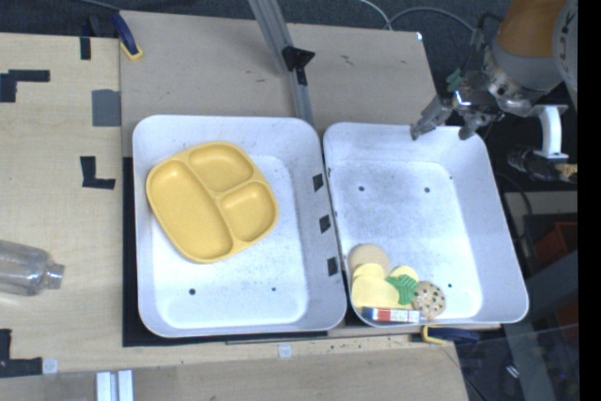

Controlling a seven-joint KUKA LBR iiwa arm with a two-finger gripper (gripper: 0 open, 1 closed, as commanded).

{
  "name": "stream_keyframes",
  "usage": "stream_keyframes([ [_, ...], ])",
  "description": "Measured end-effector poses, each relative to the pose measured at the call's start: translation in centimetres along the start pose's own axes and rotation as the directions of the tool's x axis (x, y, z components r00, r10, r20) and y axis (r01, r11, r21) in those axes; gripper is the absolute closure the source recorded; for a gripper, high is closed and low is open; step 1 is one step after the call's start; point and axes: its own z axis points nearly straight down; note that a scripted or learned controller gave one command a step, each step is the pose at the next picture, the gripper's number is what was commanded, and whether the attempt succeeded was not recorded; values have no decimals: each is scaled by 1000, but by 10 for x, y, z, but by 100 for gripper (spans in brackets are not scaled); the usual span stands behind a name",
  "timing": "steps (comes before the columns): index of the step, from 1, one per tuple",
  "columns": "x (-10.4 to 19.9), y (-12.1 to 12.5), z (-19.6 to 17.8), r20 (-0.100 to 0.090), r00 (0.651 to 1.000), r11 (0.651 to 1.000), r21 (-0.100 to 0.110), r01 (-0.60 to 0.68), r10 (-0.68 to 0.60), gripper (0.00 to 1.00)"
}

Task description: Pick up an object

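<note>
Camera view shows the two-finger gripper (442, 128) spread open and holding nothing above the right white bin's (488, 202) far rim, well apart from the cluster of small yellow and green toy foods (390, 286) in its near corner; picking is not yet begun.

Right bin mostly open; left bin half taken by tray.

Right bin (470, 202): floor was bare across far & middle parts, w/ small items (392, 291) bunched at near-left corner against the wall. Left bin (282, 296): yellow divided tray (211, 199) covered far-left half, near & right strips free. Slanted metal pole (268, 9) crossed the desk (376, 75) behind the bins' shared walls.
</note>
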Motion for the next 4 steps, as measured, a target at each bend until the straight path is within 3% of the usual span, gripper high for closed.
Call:
stream_keyframes([
  [1,68,-26,93,-5,1000,1000,9,3,-3,0],
  [2,76,-117,140,-4,1000,1000,9,-2,2,0],
  [3,77,-113,128,-5,1000,1000,3,0,0,100],
  [4,196,-79,38,-6,1000,1000,-7,9,-9,100],
])
